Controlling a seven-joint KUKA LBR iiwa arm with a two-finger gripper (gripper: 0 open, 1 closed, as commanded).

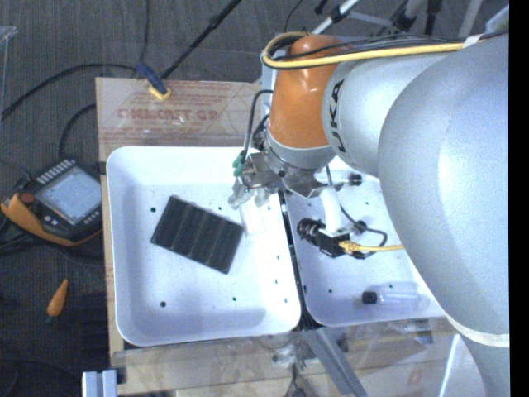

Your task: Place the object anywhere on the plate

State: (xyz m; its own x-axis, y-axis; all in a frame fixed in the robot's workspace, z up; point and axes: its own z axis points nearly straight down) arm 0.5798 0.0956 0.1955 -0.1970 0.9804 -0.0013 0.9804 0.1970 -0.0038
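A dark, ribbed rectangular plate (197, 234) lies flat in the left bin (132, 304), turned at a slant. My gripper (250, 207) hangs over the right part of that bin, just beyond the plate's upper right corner and close to the wall between the bins. The wrist above it hides much of it, and I see no object in it. A small clear tube with a dark cap (392, 295) lies on its side near the front of the right bin (331, 304).
The arm's large grey body covers the right bin's far and right parts. A black connector with a yellow cable (335, 241) sits over the right bin's middle. A cardboard sheet (178, 110) lies behind the left bin, and a handheld controller (62, 201) lies left of the bench.
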